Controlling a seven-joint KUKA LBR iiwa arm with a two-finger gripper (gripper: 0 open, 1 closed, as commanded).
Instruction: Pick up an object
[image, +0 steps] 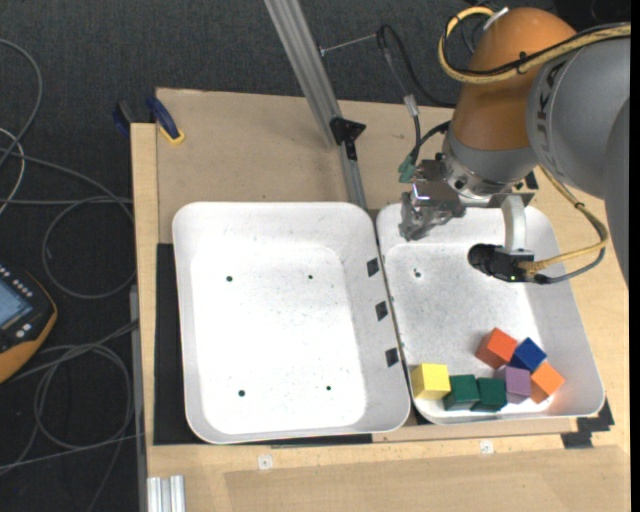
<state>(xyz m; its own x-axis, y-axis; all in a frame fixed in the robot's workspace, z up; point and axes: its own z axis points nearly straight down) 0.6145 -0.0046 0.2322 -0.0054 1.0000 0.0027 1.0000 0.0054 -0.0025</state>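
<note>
My hand (418, 222) sits over the far-left corner of the right shallow white plastic bin (570, 330), close to the rim it shares with the left shallow white plastic bin (200, 250). Cannot tell whether it is open or closed; nothing visible between the tips.

Candidate objects are all in the right bin, bunched at its near edge, well apart from my hand: a yellow cube (432, 379), two dark green blocks (476, 392) touching each other just right of it, a purple cube (518, 381), a blue cube (529, 354), a red-orange cube (495, 347) and an orange cube (547, 379). The cluster is tightly packed, blocks touching neighbours.

Surroundings: both bins rest on the light wooden counter (250, 130). A grey metal strut (320, 90) slants down toward the gap between the bins. A small black camera-like unit (497, 261) on a white bracket hangs beside my wrist, over the right bin. Black clips (381, 310) line the shared rim. Black cables (60, 200) loop on the dark carpet at left, near a yellow-edged device (18, 315).

Lettering on my grey arm is partly visible, not legible.
</note>
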